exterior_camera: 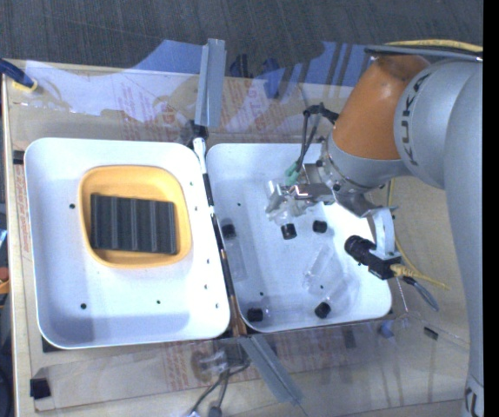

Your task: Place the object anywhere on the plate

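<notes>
The grey arm's two-finger gripper (286, 194) is hanging low over the right white bin (241, 172); whether it is clenched I cannot tell. Left of that bin, the yellow rectangular plate (132, 181) with its dark ribbed centre is waiting. Small black objects (289, 230) are lying beneath the gripper.

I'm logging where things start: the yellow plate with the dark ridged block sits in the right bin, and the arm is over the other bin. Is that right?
Not quite. The camera view shows the yellow plate with the dark ridged block in the left bin; the arm's gripper is over the right bin.
</notes>
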`<state>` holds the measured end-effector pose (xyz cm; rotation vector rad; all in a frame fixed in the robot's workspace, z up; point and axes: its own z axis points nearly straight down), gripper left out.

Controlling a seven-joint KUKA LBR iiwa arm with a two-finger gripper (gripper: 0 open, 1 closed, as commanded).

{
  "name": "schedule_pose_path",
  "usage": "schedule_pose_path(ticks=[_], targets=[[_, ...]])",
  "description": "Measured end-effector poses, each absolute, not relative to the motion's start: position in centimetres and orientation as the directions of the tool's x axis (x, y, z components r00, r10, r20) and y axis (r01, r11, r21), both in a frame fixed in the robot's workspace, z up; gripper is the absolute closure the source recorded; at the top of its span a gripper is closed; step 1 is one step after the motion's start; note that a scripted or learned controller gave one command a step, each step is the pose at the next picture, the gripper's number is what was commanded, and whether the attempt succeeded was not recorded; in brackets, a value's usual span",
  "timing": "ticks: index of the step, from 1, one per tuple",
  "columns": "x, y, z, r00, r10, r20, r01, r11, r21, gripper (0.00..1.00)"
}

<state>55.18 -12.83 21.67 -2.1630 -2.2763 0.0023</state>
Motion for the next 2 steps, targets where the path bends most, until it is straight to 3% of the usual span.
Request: schedule_pose_path(ticks=[1, 2], targets=[[58.3, -9.8, 21.4, -0.312, 0.95, 0.0, 0.95, 0.312, 0.0, 1.0], [59.4, -3.7, 22.5, -0.451, 0.892, 0.0, 0.892, 0.451, -0.002, 1.0]])
